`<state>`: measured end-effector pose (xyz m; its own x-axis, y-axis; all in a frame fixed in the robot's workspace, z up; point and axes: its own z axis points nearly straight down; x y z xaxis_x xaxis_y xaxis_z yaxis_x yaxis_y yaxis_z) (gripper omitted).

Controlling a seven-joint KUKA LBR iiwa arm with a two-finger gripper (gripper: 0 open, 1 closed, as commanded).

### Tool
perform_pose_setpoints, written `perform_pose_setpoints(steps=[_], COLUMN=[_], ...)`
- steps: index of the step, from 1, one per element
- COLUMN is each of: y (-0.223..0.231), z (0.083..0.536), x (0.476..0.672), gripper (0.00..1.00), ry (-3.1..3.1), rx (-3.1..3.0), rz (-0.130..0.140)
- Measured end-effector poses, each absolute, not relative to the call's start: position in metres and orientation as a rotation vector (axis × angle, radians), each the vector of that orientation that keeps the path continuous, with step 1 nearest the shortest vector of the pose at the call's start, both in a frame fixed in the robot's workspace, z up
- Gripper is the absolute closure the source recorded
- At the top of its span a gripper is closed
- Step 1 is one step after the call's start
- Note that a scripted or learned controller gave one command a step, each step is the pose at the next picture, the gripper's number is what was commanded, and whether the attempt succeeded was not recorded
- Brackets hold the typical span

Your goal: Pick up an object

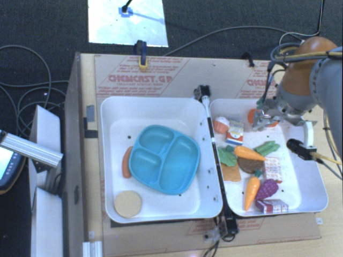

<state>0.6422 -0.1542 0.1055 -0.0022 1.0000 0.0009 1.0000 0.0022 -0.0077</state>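
My gripper (pixel 261 118) hangs low over the back of the right bin (pixel 316 189), right above a red-orange thing (pixel 251 114) that it partly hides. The view does not show anything held. Just left of it lie a white and orange piece (pixel 221 125) and a small white carton (pixel 234 134). Further forward in that bin are a carrot (pixel 249 153), green beans (pixel 267 147), a brown patty (pixel 249 165), a second carrot (pixel 250 193), purple grapes (pixel 268 188) and two more cartons (pixel 272 169) (pixel 272 206).
The left bin (pixel 112 143) holds a blue divided plate (pixel 163 158), a red sausage (pixel 126 161) at its left and a round tan biscuit (pixel 128 204) in the front corner. A black rail (pixel 211 138) runs between the bins.
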Motion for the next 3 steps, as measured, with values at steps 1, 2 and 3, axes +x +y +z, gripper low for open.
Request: perform_pose_setpoints(steps=[1, 2, 3], y=[-0.154, -0.160, -0.161], z=[0.106, 0.086, 0.085], x=[0.643, 0.661, 0.591], gripper=[0.00, 0.00, 0.00], ry=[-2.222, -2.179, -2.224], rx=[-2.216, -2.199, -2.221], rz=[0.005, 0.034, -0.001])
